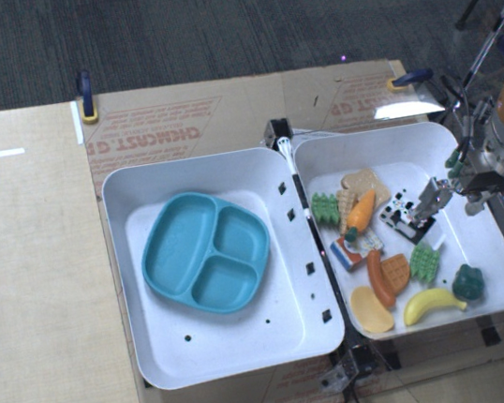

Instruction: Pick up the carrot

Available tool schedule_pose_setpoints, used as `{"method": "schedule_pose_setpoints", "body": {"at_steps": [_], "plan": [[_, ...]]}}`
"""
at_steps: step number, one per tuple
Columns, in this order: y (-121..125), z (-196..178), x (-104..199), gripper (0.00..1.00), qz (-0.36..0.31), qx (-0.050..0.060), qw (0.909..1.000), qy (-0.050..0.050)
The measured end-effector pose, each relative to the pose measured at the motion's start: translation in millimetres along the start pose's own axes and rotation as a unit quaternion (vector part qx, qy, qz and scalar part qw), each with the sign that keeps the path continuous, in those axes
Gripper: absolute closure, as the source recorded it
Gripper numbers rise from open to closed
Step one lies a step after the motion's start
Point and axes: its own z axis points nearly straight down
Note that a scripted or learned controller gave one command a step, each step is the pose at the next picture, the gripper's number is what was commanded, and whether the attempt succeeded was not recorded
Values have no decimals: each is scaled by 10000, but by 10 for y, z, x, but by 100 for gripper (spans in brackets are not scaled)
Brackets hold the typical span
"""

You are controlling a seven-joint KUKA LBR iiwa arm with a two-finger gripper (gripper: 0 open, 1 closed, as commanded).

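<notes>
I have the tool (409, 216) down inside the right bin (496, 247), its dark fingers low among the toy food, and I cannot tell from this angle whether they are spread or pressed together; nothing is visibly caught between them. The carrot (361, 211) lies to the tool's left in this picture, near but not touching it, orange with a green top end, tilted and resting against a tan bread slice (360, 184) behind it and a green ridged piece (326, 208) further out on the same side.

My worry is the crowding. If the tool closes where it sits now, I judge it will miss the carrot and nip whatever lies under it. Moving across, the fingers could shove the carrot into the bread, or catch the small red, white and blue block (346, 253) just below it. A reddish sausage (376, 272) and an orange waffle piece (396, 272) lie nearer the tool's lower side and are close in colour, so a mistaken pick is possible. The carrot's taper may also let it slip.

On the cardboard sheet (155, 130) on the worktop beyond the bins there is red printing, upside down to me; I cannot read it reliably.
</notes>
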Motion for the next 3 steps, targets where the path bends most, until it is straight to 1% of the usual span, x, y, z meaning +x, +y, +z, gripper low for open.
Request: {"method": "schedule_pose_setpoints", "body": {"at_steps": [1, 2, 3], "plan": [[585, 1290, 214, 0, -242, 8, 9997, 5], [1062, 1619, -42, 0, 498, -131, 9987, -13], [1533, 1773, -46, 0, 1736, -29, 9848, -10]]}}
